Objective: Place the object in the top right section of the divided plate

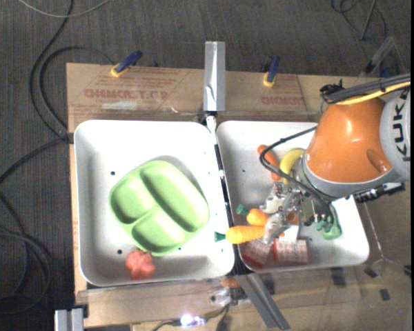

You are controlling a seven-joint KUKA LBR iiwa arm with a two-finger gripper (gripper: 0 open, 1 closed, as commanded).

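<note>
A green divided plate (160, 205) lies in the left bin (90, 143), with a red toy (140, 263) by the bin's front edge. In the right bin (345, 254), the tool (279, 216) hangs over an orange carrot (243, 234) near the front-left corner. I cannot tell how the tool stands; the arm hides other items.

A large grey robot arm (393, 129) with a glossy, rounded orange band, partial black "KU" lettering on its pale shell, a black cable looping beside it, and a metallic gripper (281, 211) below.
</note>
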